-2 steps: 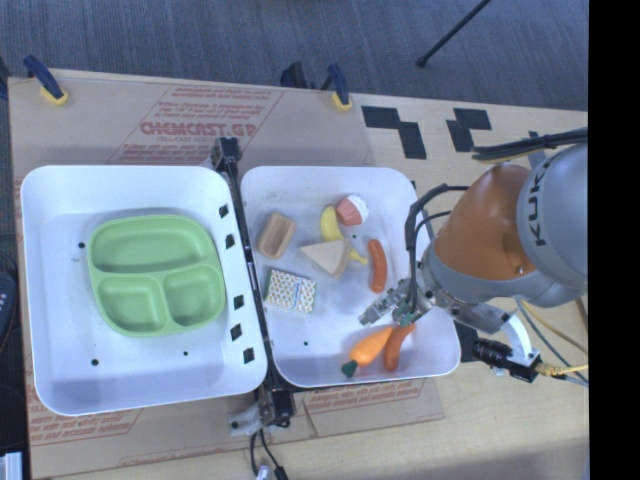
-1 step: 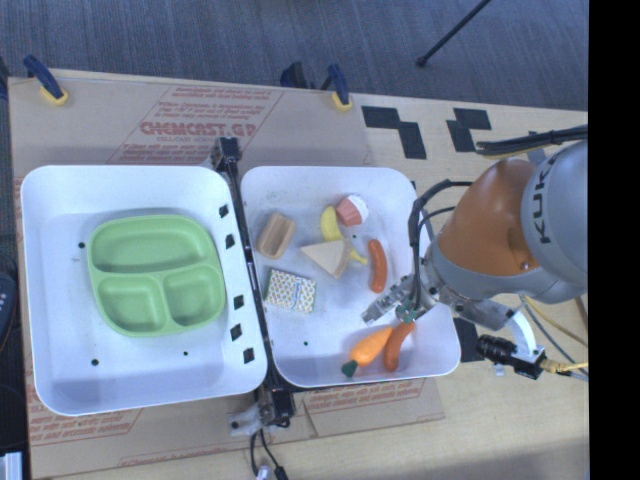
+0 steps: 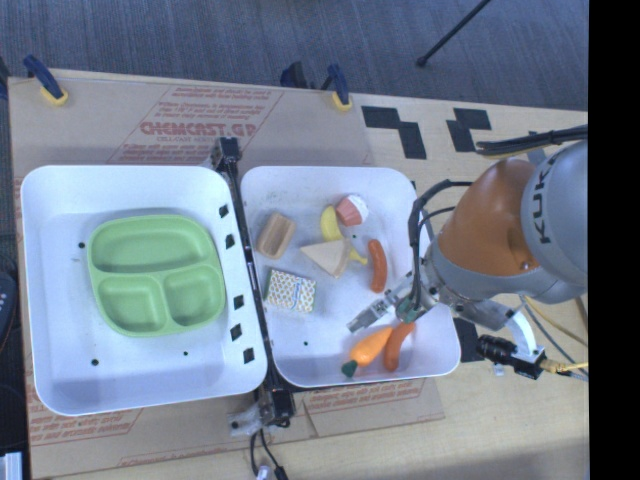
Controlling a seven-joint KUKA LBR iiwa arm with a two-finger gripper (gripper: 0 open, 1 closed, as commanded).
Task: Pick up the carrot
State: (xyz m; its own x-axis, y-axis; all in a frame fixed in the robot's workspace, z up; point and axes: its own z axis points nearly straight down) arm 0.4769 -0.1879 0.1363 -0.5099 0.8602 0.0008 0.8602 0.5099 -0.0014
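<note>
The carrot is orange with a green stem end and lies on the floor of the right bin, near its front wall. My gripper hangs just above the carrot's thick end, at the end of the grey arm with the orange band. It is open, with one finger reaching left over the carrot and nothing between the two. A red-orange pepper-like piece lies right beside the carrot, touching it.
The right bin also holds a red sausage, a yellow wedge, a banana piece, a pink cupcake, a bread slice and a patterned cracker. A green divided plate sits in the left bin.
</note>
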